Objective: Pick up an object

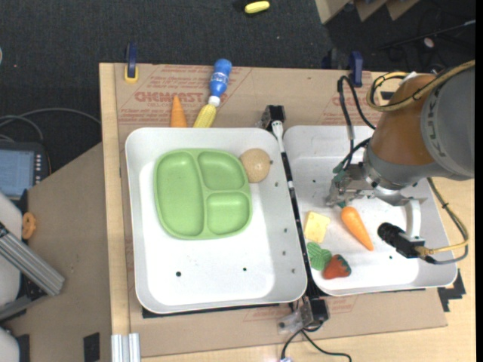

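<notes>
I've got the arm [423,127] reaching in over the right bin [317,145], orange band plain to see, wrist tipped down toward the bin's middle. The gripper [343,191] sits low over the bin floor, just up and left of the toy carrot [357,227]. I can't tell from this angle how its claw stands, clenched or released, and I see nothing caught in it. The carrot lies on the floor, tip pointing down and right, close beside the gripper but apart from it. To its left there's a pale yellow block [316,226], and below that a green piece [319,258] touching a red strawberry [337,267] near the bin's front edge. Over in the left bin [204,277] I see a green divided plate [202,193] with a tan ball [256,164] against its upper right corner
</notes>
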Robot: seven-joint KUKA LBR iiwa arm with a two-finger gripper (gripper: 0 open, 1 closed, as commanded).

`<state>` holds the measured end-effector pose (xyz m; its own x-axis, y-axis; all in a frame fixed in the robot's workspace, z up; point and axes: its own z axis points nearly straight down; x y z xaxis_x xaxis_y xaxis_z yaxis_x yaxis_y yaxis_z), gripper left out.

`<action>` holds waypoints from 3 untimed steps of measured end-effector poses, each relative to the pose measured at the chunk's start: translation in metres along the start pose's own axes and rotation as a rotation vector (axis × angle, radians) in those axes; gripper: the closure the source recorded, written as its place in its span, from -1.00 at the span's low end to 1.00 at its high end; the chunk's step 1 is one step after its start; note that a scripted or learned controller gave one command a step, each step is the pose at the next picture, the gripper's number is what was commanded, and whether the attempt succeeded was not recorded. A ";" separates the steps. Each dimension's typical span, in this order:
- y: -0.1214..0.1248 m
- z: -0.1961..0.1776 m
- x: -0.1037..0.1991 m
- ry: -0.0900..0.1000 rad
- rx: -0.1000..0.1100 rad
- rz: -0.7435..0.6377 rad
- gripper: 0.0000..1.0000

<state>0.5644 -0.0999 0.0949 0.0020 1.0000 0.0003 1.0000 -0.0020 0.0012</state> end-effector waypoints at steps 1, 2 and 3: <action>0.046 -0.095 -0.054 -0.007 -0.014 0.000 1.00; 0.074 -0.156 -0.054 -0.004 -0.010 -0.004 1.00; 0.042 -0.195 -0.009 0.002 -0.001 -0.007 1.00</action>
<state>0.6057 -0.1094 0.2900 -0.0046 1.0000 0.0021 1.0000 0.0046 0.0018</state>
